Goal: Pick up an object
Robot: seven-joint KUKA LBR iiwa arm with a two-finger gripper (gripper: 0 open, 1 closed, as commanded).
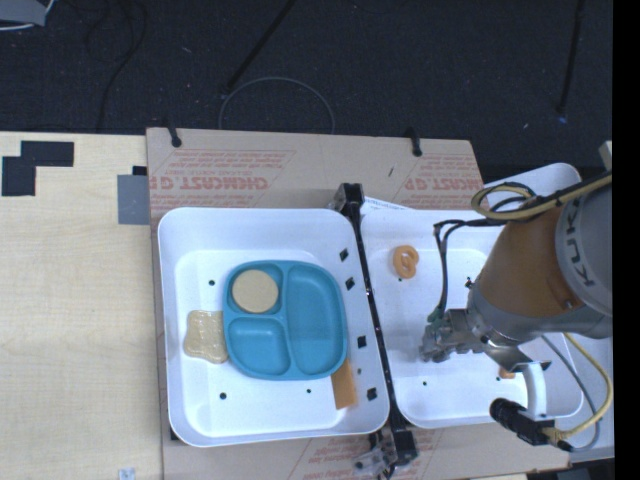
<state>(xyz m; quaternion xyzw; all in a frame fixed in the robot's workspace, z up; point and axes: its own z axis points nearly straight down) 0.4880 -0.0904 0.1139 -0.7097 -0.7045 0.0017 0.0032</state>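
Camera view: 1 fixed camera set high above the counter (pixel 70 298), looking down at a slant. Both white bins lie mid-frame, left bin (pixel 180 268) and right bin (pixel 450 418) side by side. Dark floor (pixel 300 48) fills the far, upper band. The arm (pixel 540 268) enters from the right edge.

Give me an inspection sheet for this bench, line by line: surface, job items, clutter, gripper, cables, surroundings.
Surface: two white bins, left bin, right bin, on cardboard.
Job's things: blue divided tray with a tan disc; pale yellow piece and brown strip beside it; orange ring in the right bin.
Clutter: nothing seen.
Grippers: gripper low in the right bin, apart from the ring.
Cables: yellow and black cables on the arm.
Surroundings: dark carpet, floor cables.
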